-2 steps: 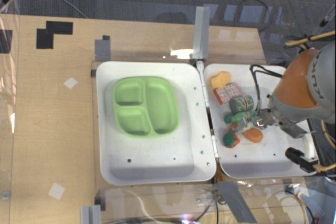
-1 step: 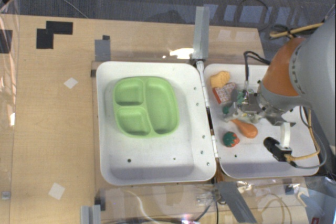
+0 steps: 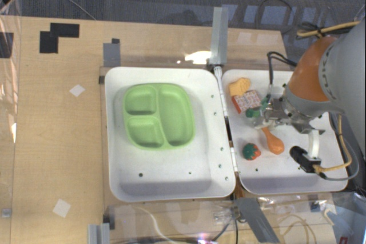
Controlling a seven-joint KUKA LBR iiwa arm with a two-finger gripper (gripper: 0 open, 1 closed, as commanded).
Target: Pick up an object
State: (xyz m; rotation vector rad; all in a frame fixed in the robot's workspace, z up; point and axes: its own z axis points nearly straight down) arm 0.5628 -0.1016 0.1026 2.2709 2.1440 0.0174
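The right bin (image 3: 326, 177) holds several small toys. An orange-yellow piece (image 3: 239, 86) lies at the back left, with a red-and-white checked block (image 3: 246, 102) just in front of it. A small green item (image 3: 253, 113) sits right at the left side of my gripper (image 3: 266, 115), touching or nearly touching it. An orange carrot-like toy (image 3: 273, 140) lies just in front of the gripper. A red toy with a green top (image 3: 250, 151) rests near the bin's left wall. The gripper is low over the middle of this bin, under the grey and orange wrist.
A green divided plate (image 3: 158, 116) lies in the left bin (image 3: 166, 183). The ridge between the bins (image 3: 225, 123) runs just left of the toys. A black cable plug (image 3: 302, 158) and yellow hose hang over the right bin's front right.
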